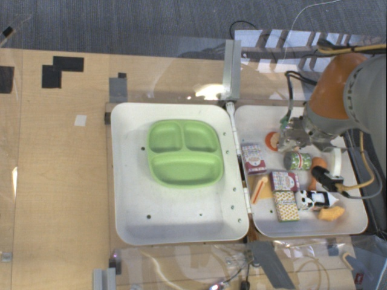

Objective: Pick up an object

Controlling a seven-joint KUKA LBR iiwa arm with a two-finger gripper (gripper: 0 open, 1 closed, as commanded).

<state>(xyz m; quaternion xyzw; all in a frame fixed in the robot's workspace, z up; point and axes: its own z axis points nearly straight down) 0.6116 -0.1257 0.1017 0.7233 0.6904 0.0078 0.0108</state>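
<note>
The right bin (pixel 357 222) holds several small objects. My gripper (pixel 292 139) hangs over its upper middle, just above a green can (pixel 298 161) lying on its side and beside an orange disc (pixel 273 141). A pink-and-white carton (pixel 254 157) lies to the left. Below it are an orange stick (pixel 260 190), a purple box (pixel 283 180) and a patterned box (pixel 287 206). A black-and-white toy cow (pixel 308 199) and a yellow-orange piece (pixel 331 213) lie at the lower right. No object shows between the gripper's parts.
The left bin (pixel 127 222) holds a green divided plate (pixel 184 152) near its middle. A raised divider (pixel 239 162) separates the two bins. The grey arm with its orange band (pixel 332 89) covers the right bin's upper right corner.
</note>
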